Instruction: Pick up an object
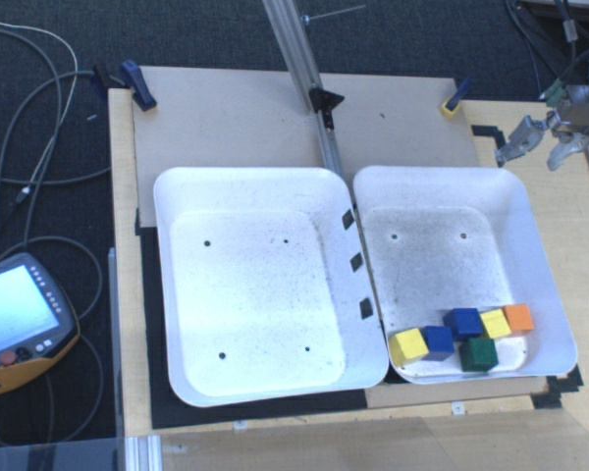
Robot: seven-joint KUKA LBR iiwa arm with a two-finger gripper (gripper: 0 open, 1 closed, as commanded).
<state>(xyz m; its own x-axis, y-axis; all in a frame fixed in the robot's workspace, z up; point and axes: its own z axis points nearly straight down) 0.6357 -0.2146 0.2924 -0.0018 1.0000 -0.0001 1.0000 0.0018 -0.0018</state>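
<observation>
White bins (pixel 255 189); yellow, blue, green, orange blocks (pixel 463 336).

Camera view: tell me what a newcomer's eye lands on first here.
First, the cluster of coloured blocks in the near corner of the right bin: yellow, blue, green and orange, packed close together. Next, the pincer at the right edge, above the bench beyond that bin, and the teach pendant with its lit screen on the floor at left.

Even, diffuse overhead light; bright. Bins (pixel 265 189) near overexposed, rims glaring toward 6 o'clock. Shadows faint, short. Slight softness overall; gripper (pixel 545 145) at 2 o'clock blurred. Mild compression grain on dark floor (pixel 49 86).
</observation>
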